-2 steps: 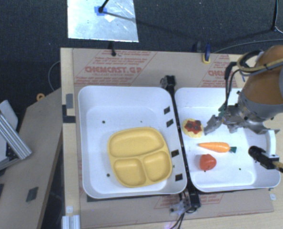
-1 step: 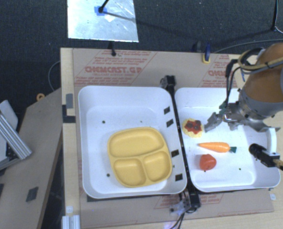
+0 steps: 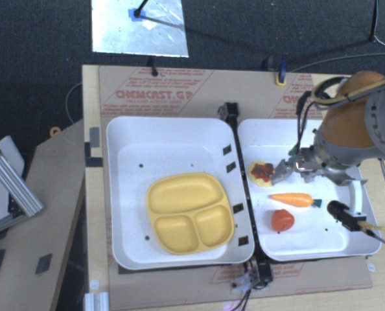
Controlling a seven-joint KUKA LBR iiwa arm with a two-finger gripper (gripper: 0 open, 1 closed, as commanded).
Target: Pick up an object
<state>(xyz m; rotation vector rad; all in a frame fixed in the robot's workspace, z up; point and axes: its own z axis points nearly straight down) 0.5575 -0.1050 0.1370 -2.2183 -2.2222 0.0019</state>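
Starting at the far left, a silver metal rail (image 3: 11, 183) slants beside the bench (image 3: 92, 102), which is covered by a pale sheet with red printing (image 3: 179, 91). Beyond the bench's far edge, a shiny square panel (image 3: 139, 19) lies on the dark floor.

On the bench the left bin (image 3: 124, 173) holds a yellow divided tray (image 3: 189, 212). The tray lies flat towards the near right of that bin, with one long compartment on its far side and two smaller ones on its near side. Small black clips (image 3: 231, 167) run along the seam where the two bins meet.

The right bin (image 3: 309, 243) holds three small things, all in its left half. A small yellow piece with red on top (image 3: 262, 173) sits close to the left wall. Nearer and to the right of it lies an orange carrot (image 3: 291, 200), lengthwise left to right, its dark green stub pointing right. Just nearer than the carrot, and apart from it, sits a round red piece (image 3: 282, 220).

The claw (image 3: 287, 168) hangs low over the right bin, just right of the yellow piece and just beyond the carrot's left end. I cannot tell whether it is spread or pressed together, and nothing can be seen gripped in it. The grey arm (image 3: 348, 149), with its orange band (image 3: 358, 112), reaches in from the right over the bin's far right part.
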